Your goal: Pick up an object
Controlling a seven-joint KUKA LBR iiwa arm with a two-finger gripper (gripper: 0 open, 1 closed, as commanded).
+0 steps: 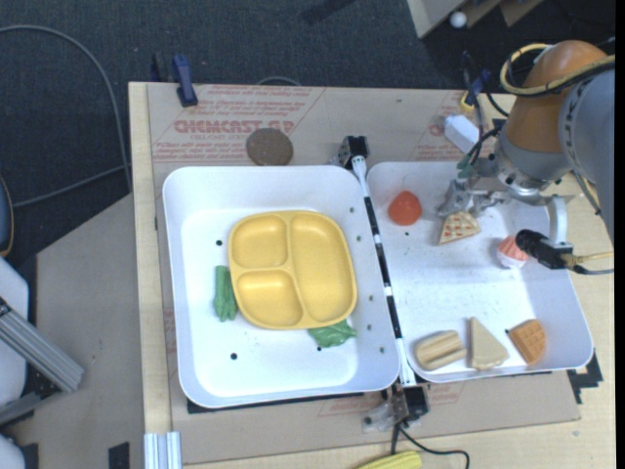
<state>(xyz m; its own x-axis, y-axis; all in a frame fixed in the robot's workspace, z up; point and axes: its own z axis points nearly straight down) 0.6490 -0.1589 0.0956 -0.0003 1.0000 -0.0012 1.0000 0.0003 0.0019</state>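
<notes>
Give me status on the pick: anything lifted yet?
Done: the gripper has reached the right bin, just above the pizza-slice toy. In hand: nothing visibly lifted; the slice lies on the bin floor. Left: grasp and lift. The red tomato toy and the items along the bin's near edge sit untouched.

End effector [467, 199] fingers too small to tell. Far left of it, yellow plate [291, 268] hiding part of green leaves [226, 293]. Arm [566, 106] being cut off by right edge.

Both bins [195, 262] look like smooth white plastic with a dull sheen — the yellow divided plate [291, 267] glossy plastic; the bench board [234, 120] is matt printed cardboard.
</notes>
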